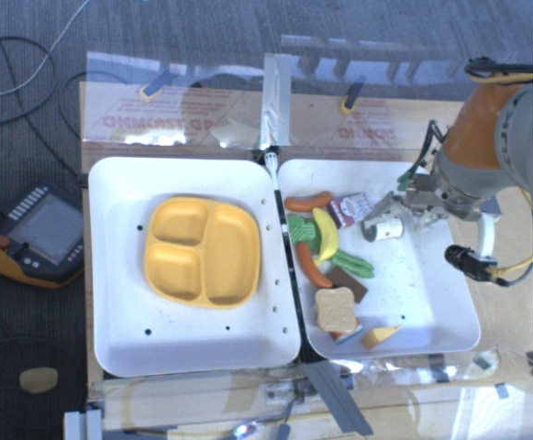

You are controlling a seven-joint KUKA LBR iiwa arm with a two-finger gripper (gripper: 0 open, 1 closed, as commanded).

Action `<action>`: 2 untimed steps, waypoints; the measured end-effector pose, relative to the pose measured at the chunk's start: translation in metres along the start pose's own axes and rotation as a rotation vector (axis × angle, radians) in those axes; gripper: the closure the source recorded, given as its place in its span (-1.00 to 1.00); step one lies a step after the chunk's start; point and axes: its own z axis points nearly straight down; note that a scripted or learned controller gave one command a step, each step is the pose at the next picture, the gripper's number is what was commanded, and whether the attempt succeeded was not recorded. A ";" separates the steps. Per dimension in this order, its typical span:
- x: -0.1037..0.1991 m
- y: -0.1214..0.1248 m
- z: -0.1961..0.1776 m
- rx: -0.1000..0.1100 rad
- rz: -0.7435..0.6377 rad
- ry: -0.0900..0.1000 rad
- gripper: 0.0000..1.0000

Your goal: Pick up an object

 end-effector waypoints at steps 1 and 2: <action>0.002 0.021 0.036 -0.013 -0.033 -0.006 -1.00; 0.003 0.020 0.031 -0.010 -0.033 -0.006 1.00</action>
